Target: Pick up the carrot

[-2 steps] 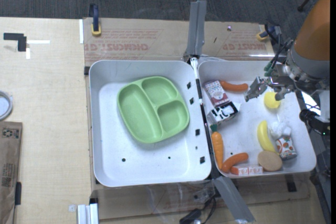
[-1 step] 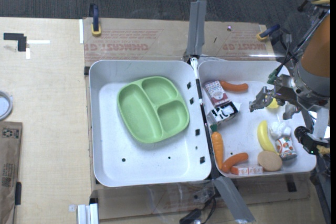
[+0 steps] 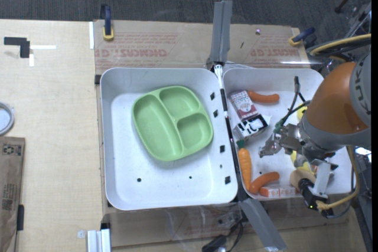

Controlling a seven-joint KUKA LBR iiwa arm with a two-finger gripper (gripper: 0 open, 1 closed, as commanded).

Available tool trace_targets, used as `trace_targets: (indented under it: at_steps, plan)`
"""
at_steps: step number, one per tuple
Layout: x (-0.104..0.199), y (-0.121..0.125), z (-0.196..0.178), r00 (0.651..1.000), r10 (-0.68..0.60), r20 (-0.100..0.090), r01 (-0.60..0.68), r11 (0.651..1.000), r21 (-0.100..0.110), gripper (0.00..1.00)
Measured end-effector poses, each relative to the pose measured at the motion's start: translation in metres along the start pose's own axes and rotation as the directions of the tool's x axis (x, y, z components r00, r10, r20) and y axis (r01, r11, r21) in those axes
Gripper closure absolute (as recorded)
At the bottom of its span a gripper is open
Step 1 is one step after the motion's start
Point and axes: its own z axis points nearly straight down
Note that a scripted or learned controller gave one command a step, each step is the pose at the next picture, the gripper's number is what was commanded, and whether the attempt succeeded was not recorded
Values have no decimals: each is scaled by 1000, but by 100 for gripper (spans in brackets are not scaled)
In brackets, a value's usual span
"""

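A wooden desk carries two shallow white bins side by side. The left bin holds a green divided plate, lying tilted with its three compartments facing up. The right bin is the crowded one. The carrot lies at the bin's left wall in the lower part, its long axis running roughly along that wall, with a green stub at its upper end. Just below and to the right of it lies an orange-red sausage, its left end close to or touching the carrot's lower tip, and a small red-and-white packet sits beneath that. Further up the bin are a black-and-white box, a red-and-white carton, and a second sausage near the far wall. The grey arm with its orange band reaches in from the right, and the end effector hangs over the middle of the right bin, just beside the carrot on its right. Whether it is open or closed cannot be told from this angle, and nothing is visibly held in it.
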Motion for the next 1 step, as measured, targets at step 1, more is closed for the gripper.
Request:
trace_targets:
  at_steps: [1]
  plan:
    - [-1, 1, -8, 1000, 4, 0, -4, 1000, 1, 100]
